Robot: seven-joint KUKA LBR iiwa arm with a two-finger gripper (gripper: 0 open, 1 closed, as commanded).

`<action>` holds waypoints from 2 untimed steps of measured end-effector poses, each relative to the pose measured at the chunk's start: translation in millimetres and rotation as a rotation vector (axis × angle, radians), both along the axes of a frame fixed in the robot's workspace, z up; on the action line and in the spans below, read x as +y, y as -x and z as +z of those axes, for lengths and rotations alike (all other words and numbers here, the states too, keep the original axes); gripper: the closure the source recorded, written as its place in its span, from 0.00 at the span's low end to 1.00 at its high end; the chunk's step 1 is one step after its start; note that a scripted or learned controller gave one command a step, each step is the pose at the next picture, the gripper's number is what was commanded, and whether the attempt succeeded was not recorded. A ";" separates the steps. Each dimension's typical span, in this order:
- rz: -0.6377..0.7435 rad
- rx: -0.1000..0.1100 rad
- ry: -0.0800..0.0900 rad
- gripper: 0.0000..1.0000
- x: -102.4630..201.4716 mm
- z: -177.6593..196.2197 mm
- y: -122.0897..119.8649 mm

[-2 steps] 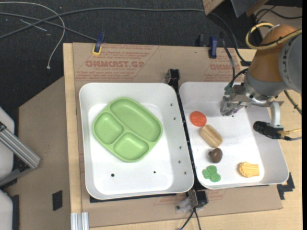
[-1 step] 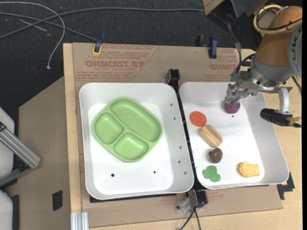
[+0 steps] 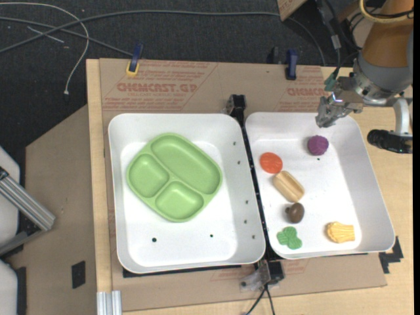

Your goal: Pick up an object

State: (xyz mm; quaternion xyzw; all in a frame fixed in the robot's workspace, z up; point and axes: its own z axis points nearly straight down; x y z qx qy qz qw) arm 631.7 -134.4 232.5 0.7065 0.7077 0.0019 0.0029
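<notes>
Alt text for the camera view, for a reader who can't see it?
A gripper hangs over the right bin's far edge, near a purple ball; the bin also holds five other toy foods. The left bin holds a green divided plate.

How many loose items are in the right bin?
5: purple ball at the back under the pincer, orange disc, tan cylinder, brown nut, green piece, yellow piece at the front. None seem hidden.

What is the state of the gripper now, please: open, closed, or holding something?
Gripper: cannot be told; it hovers at the far edge of the right bin, just above the purple toy, with nothing seen in it.
</notes>
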 end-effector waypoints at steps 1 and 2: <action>-0.001 0.004 -0.001 1.00 0.1 12.5 -0.6; 0.002 0.009 -0.003 1.00 49.0 5.1 8.3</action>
